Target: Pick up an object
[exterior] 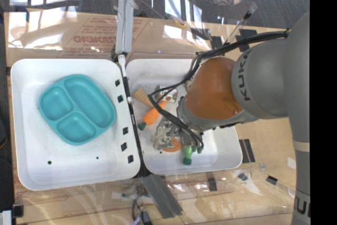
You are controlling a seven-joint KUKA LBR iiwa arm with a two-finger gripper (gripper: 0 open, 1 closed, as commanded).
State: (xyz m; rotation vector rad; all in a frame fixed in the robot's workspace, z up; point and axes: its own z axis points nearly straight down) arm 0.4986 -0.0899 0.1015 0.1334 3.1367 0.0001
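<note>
My gripper (166,137) reaches down into the right bin (226,147), near its front middle, with the orange wrist band (210,95) above it. It stands over a small orange round object (172,146) that peeks out beneath it. A green object (187,156) lies just to its right, near the bin's front wall. An orange carrot (151,116) with a green tip lies just left of the gripper. A tan wedge-shaped piece (141,96) sits further back, and a small white and red item (169,96) is partly hidden by cables.
The left bin (31,166) holds a teal divided plate (77,108). A black-clipped divider (128,124) runs between the bins. The grey arm (274,76) covers the right bin's right half. Brown cardboard (79,34) lies behind the bins.
</note>
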